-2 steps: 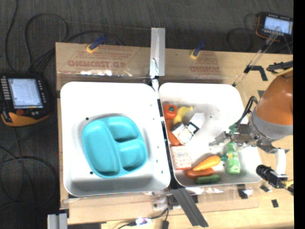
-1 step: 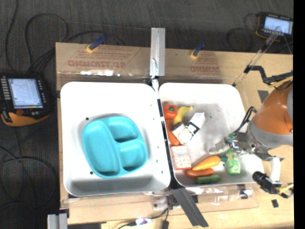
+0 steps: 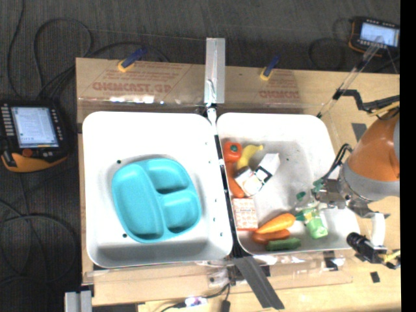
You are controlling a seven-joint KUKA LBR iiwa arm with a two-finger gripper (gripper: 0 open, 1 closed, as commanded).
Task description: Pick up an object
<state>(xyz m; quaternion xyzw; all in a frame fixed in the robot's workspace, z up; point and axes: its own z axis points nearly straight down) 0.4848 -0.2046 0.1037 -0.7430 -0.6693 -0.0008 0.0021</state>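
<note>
The right bin (image 3: 305,127) holds several small items. An orange toy vegetable (image 3: 232,151) and a yellow banana (image 3: 251,153) lie at its far left, beside a white box (image 3: 264,168). A red-and-white carton (image 3: 244,214), a carrot (image 3: 276,223) and a dark green cucumber (image 3: 283,244) lie along the near side. A light green block (image 3: 317,228) sits near the carrot's right end. My gripper (image 3: 311,203) hangs low over the bin's right part, just above the green block and right of the carrot. The wrist hides what lies beneath it.
The left bin (image 3: 97,135) holds a blue divided plate (image 3: 156,197). An orange-red piece (image 3: 236,185) rests against the wall between the bins. A teach pendant (image 3: 31,135) sits off the bench at left. Cables and a clamp lie at the bench's right.
</note>
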